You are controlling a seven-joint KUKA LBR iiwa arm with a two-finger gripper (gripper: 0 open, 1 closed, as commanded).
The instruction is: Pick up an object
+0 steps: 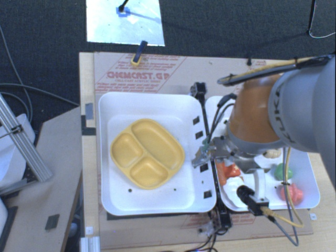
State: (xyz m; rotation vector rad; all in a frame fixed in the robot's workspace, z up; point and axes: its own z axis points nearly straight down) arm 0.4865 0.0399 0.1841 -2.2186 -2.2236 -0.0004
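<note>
From my seat the scene is evenly and fairly brightly lit from above. The left bin (107, 156) is nearly blown out along its walls, with soft shadow inside its rim. The yellow tray (147, 152) shows gentle shading in its compartments and no hard glare. A shiny sheet (125, 14) beyond the bench's far edge reflects pale light. The arm (294, 109), close to the lens, looks soft and casts shade over the right bin (310, 193). The whole picture is slightly grainy.
</note>
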